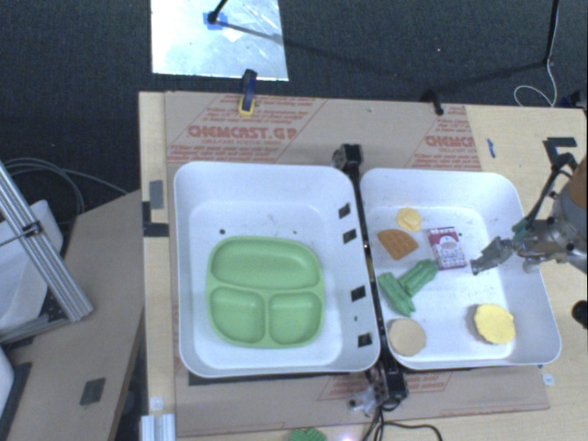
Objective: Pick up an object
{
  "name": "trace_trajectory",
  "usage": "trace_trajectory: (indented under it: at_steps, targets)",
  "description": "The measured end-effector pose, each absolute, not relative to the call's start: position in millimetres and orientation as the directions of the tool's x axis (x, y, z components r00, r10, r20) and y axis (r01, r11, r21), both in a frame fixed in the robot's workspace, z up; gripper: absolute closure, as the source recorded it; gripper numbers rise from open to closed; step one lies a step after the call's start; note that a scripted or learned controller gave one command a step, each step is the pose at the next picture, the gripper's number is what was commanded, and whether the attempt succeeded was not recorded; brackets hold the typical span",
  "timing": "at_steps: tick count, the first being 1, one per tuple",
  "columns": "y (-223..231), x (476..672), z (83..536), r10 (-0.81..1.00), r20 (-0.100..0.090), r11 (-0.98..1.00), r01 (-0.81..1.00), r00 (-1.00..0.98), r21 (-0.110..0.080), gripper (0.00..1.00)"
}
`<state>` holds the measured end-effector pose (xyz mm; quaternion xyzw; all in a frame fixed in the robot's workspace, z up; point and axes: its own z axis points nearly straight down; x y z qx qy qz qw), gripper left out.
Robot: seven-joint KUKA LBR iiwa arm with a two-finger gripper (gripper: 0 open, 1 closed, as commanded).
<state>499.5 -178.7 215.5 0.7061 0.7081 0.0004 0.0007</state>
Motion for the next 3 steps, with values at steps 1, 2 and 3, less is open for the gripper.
trace_trajectory:
  at_steps: [1,2,3]
  targets:
    - [-144,589.3,99,1.000,0.000,0.010,1.000,-0.010,0.005,0.00]
    - [-135,607.7,99,1.000,-0.001,0.006,1.000,-0.006,0.005,0.00]
    - [-151,649.3,91,1.000,0.000,0.007,1.000,-0.007,0.010,0.00]
